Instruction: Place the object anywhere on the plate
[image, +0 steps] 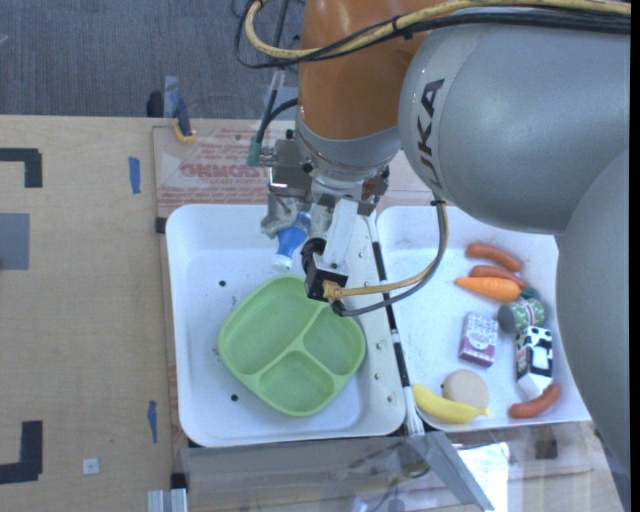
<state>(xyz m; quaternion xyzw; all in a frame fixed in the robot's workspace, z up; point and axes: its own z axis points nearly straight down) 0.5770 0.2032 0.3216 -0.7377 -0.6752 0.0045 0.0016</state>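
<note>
Two white bins are seen side by side, with the arm reaching over the left one.

A green divided plate (291, 349) lies in the left bin (190, 300). The gripper (292, 238) is placed above the bin's far end, just beyond the plate's rim. A small blue and white object (288, 248) is seen at the fingertips, but whether it is clamped or the fingers are parted cannot be told. In the right bin (410, 235) are noted a carrot (490, 287), sausages (494, 256), a banana (447, 404), a pink packet (478, 339) and a round biscuit (466, 387).
</note>
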